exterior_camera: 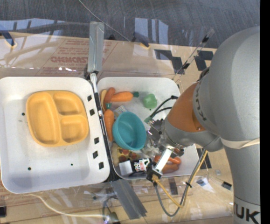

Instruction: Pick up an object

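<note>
My gripper [156,143] hangs low over the near right part of the right bin [165,83], just right of a teal bowl [128,130] and close to its rim. An orange carrot [121,97] lies at the bin's far side, and a second carrot [108,123] lies along the left wall. A small green piece [149,100] sits at the far right. A red-orange item [171,163] lies near the front wall under the wrist. The arm hides whatever is directly beneath the gripper.
The left bin [13,167] holds a yellow divided plate [57,117]. A small white and black item [131,166] and brown bits [125,151] lie at the right bin's front, below the bowl. A yellow piece [104,96] sits by the far carrot.
</note>
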Available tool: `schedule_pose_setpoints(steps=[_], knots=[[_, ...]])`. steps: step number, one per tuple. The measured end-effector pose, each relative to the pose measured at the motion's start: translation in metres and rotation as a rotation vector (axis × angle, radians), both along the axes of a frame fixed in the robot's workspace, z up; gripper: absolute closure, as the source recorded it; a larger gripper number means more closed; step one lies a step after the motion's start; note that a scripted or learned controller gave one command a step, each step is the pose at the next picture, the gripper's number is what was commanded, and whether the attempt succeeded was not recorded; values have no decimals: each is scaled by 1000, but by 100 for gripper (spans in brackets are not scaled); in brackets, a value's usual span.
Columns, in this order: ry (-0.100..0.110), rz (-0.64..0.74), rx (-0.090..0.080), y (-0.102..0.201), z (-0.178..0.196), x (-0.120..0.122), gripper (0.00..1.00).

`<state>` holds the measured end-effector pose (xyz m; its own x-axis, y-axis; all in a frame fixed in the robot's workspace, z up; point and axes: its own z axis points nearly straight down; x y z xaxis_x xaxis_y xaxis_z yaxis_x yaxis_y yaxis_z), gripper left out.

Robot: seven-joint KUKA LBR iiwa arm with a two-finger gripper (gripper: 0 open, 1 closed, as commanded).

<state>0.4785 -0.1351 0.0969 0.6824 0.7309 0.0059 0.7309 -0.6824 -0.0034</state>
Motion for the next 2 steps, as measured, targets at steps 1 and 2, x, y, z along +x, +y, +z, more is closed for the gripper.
schedule_pose_setpoints(steps=[1, 2], knots=[[-10, -308, -10, 32, 0, 8, 100], [6, -574, -4, 89, 94, -2, 100]])
